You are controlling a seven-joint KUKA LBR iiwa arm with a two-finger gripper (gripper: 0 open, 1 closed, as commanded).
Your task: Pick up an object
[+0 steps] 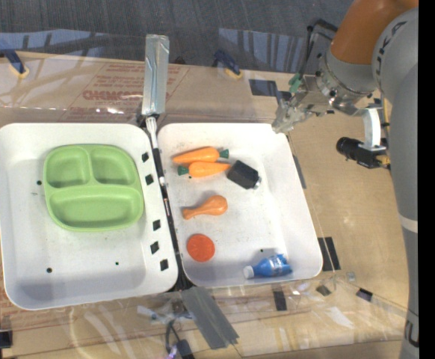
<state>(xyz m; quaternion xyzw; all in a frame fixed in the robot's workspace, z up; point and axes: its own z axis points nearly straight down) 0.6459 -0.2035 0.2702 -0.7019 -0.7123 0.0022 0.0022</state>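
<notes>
Right bin: carrots well left-below tool.

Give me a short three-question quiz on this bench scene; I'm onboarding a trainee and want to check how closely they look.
1. True or false: the green divided plate lies in the same bin as the two toy carrots.
2. Which object lies nearest the right bin's front right corner? A) black block B) blue bottle C) red disc
3. Fill in: the gripper hangs above the right bin's far ____ corner.

Key
1. False: the plate is in the left bin; the carrots are in the right one.
2. B, the blue bottle. The black block sits by the carrots, the red disc further left.
3. right
</notes>
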